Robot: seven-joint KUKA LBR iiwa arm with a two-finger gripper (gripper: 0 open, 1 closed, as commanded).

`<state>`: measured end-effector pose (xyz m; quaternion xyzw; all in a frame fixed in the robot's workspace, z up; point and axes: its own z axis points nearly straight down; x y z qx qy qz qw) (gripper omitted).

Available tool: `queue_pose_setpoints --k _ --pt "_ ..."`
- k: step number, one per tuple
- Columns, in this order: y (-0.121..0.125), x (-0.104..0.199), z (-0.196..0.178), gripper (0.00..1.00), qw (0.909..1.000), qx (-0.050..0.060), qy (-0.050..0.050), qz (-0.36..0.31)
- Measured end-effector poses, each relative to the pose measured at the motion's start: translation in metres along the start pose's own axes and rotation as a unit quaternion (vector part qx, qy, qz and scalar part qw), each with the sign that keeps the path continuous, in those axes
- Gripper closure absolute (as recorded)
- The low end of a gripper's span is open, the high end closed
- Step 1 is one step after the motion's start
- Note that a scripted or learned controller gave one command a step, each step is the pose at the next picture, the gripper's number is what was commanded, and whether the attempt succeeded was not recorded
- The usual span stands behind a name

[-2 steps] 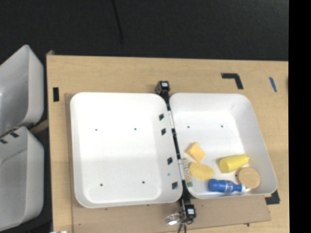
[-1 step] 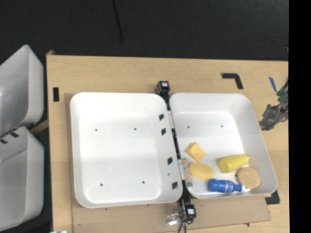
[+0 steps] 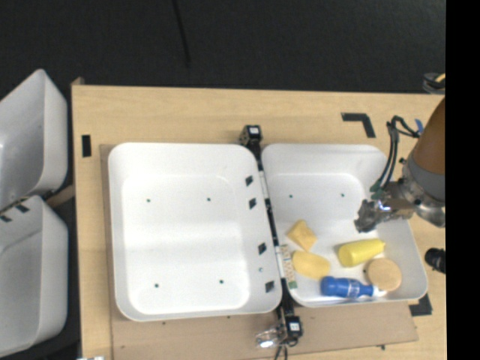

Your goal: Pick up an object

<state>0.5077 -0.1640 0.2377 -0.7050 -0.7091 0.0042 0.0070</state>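
The right bin holds several objects near its front. A yellow wedge and a yellow rounded lump lie near the bin's left wall. A yellow cylinder lies to their right, with a tan round disc beside it and a blue bottle along the front wall. My gripper hangs at the right side of this bin, just above and behind the yellow cylinder. Nothing shows between its tips.
The left bin sits beside the right one, with a black clip-studded divider between them. White containers stand off the bench at far left. The tan bench stretches behind both bins.
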Motion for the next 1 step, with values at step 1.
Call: queue_pose_setpoints --k 1 --pt "-0.0004 -0.0039 -0.1407 1.00 0.9999 -0.014 -0.005 -0.001"
